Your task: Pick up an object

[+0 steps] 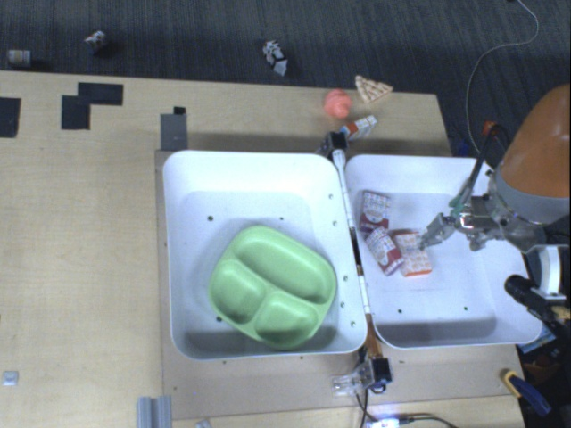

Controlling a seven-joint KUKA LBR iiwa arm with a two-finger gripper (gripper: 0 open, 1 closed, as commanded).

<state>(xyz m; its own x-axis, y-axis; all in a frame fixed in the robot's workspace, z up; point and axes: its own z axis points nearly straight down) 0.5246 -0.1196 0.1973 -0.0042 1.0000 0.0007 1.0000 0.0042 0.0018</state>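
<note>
In the right bin lie three small red-and-white packets close together: one near the back left, one along the left wall, and one beside it toward the middle. My gripper reaches in from the right and hangs just right of and slightly above the middle packet, its tip close to that packet's upper edge. Nothing shows as lifted. A green divided plate lies tilted in the left bin.
Behind the bins on the bench sit a pink ball, a triangular wedge and a small tube. The arm's orange band stands over the right bin's far right edge. Cables run at the front edge.
</note>
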